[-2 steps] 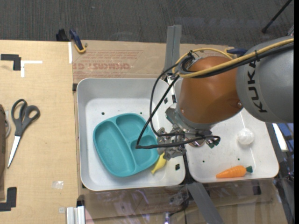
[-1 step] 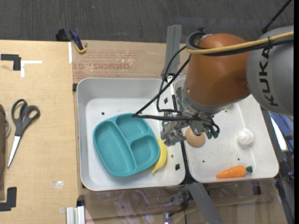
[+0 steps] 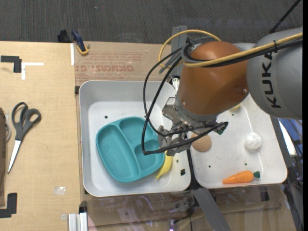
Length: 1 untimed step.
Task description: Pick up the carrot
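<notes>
Hand (image 3: 177, 141) hung over bin divider near banana (image 3: 165, 167), grip state unclear. Sat well apart from carrot (image 3: 238, 177); risked grabbing banana or egg (image 3: 202, 144) instead.

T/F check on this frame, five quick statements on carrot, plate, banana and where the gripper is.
1. The carrot lies in the right bin, near its front edge. True.
2. The teal divided plate sits in the right bin. False: it is in the left bin.
3. The gripper is directly over the carrot. False: it hangs near the wall between the bins, well to the carrot's left in the camera view.
4. A banana lies at the plate's right edge. True.
5. The scissors lie in the left bin. False: they are on the wooden bench, outside both bins.
</notes>
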Available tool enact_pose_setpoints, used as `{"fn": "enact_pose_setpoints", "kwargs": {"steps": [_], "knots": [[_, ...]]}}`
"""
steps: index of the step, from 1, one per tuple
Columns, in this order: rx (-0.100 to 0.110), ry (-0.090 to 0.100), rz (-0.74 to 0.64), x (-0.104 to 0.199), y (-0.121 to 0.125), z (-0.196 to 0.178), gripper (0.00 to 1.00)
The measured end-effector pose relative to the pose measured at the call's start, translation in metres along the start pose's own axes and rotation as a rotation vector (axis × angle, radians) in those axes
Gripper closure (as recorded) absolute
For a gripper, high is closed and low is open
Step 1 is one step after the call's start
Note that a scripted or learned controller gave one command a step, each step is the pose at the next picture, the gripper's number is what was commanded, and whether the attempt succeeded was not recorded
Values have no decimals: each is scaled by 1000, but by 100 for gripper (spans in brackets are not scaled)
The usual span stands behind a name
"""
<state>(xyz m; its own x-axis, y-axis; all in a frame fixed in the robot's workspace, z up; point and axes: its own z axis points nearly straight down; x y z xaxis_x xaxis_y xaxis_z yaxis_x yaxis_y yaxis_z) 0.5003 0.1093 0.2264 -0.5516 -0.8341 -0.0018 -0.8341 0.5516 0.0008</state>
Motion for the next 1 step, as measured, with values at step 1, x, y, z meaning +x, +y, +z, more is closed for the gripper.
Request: {"fn": "enact_pose_setpoints", "kwargs": {"steps": [1], "knots": [[2,-3,-295,21,-5,-55,100]]}}
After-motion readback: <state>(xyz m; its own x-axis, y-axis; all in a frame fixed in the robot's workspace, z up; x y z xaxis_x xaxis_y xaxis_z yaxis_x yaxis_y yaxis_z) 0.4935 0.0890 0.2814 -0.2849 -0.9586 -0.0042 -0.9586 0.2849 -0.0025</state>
